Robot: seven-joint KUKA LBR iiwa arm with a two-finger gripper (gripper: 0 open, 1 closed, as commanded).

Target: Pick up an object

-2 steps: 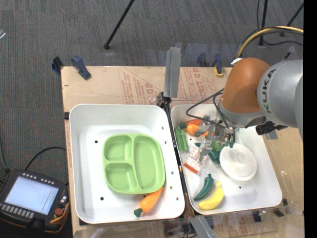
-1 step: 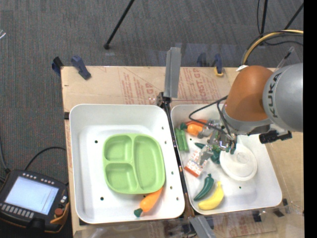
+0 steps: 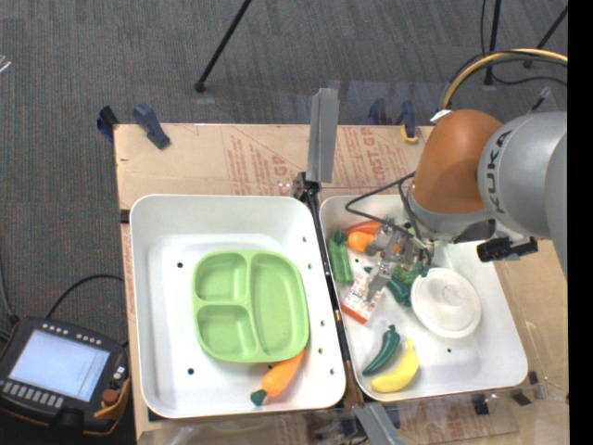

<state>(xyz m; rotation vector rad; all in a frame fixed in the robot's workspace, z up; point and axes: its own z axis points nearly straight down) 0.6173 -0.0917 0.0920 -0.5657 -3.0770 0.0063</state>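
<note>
We see two white bins side by side on the bench, the left bin (image 3: 157,248) at about nine o'clock from the middle of the view and the right bin (image 3: 505,346) at about three to four o'clock. The arm (image 3: 519,170) reaches in from three o'clock, its orange band at roughly two o'clock, and the gripper (image 3: 397,253) hangs low over the upper middle of the right bin; whether it is apart, together or clamped on anything we cannot tell, since the parts blur into the clutter beneath. Just beside it, toward ten o'clock, lies an orange carrot-like piece (image 3: 363,236), and further toward nine o'clock a green vegetable (image 3: 340,256) runs along the bin's left wall. At seven o'clock from the gripper sits a small red-and-white packet (image 3: 359,299), tilted. A round white bowl (image 3: 447,302) rests at five o'clock from the gripper, near it. Toward six o'clock of the right bin lie a dark green pepper (image 3: 383,351) and a yellow banana (image 3: 398,371), touching each other. In the left bin a green divided plate (image 3: 250,306) sits near the centre, with an orange carrot (image 3: 278,378) just beside its five o'clock edge. A teach pendant (image 3: 57,369) lies at eight o'clock on the floor.
</note>
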